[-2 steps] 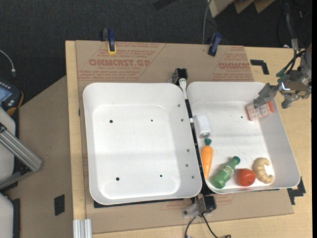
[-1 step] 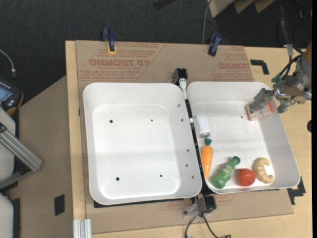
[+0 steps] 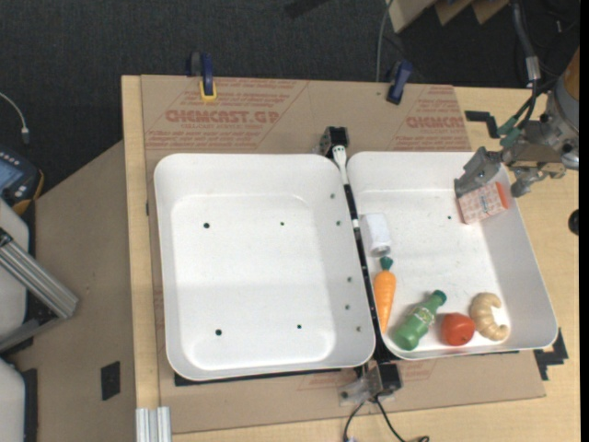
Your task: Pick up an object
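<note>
1. Since the right bin (image 3: 538,279) tilts toward me, I judge its loose items have gathered at the near edge: carrot (image 3: 385,290), green bottle (image 3: 420,320), tomato (image 3: 456,329), croissant (image 3: 490,316); a white tube (image 3: 376,233) lies by the divider
2. At the far right corner, a pink-and-white carton (image 3: 482,201) sits pinched between the fingers of the gripper (image 3: 502,175), tilted, seemingly raised off the bin floor
3. Reaching in from the right, the arm keeps its wrist low over that corner
4. I see only holes in the left bin (image 3: 175,247)
</note>
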Controlling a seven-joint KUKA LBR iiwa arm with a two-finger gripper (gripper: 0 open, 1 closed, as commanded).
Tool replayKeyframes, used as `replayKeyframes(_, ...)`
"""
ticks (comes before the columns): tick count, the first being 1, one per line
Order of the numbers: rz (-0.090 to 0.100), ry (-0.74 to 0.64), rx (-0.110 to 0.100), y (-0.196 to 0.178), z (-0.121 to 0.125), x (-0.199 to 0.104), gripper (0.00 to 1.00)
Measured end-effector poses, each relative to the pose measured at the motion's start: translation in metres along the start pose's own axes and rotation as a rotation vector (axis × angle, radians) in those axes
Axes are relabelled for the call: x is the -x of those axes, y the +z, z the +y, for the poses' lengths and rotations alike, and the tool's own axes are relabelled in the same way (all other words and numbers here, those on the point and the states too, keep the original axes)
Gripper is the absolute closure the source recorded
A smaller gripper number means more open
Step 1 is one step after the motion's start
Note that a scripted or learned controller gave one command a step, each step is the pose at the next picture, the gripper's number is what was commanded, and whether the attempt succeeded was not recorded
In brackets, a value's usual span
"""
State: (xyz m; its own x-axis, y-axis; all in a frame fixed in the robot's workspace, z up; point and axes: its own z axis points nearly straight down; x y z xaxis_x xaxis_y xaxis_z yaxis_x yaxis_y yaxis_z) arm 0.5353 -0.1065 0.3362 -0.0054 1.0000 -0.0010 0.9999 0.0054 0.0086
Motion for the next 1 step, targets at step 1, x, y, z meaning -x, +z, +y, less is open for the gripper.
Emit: replayKeyframes(1,0.002,0.007,-0.016,0.0757,-0.0206,0.0032,0.0)
